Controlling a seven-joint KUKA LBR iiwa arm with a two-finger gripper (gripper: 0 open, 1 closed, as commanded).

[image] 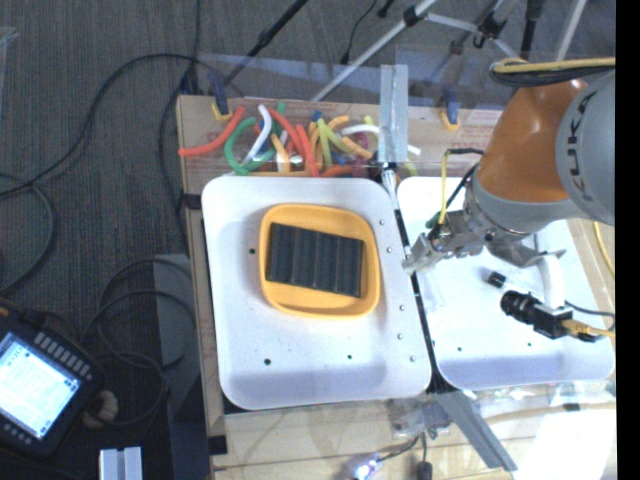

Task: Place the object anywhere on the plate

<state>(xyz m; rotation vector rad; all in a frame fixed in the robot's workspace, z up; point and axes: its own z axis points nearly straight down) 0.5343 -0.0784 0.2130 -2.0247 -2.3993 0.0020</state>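
A yellow plate [320, 260] with a dark ribbed middle lies flat in the left bin, towards its far side.

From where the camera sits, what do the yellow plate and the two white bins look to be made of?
The yellow plate looks like moulded plastic, matte, with rounded, thick edges and a dark ribbed centre. The left bin and right bin seem thin formed plastic, smooth and slightly glossy; it could be coated metal.
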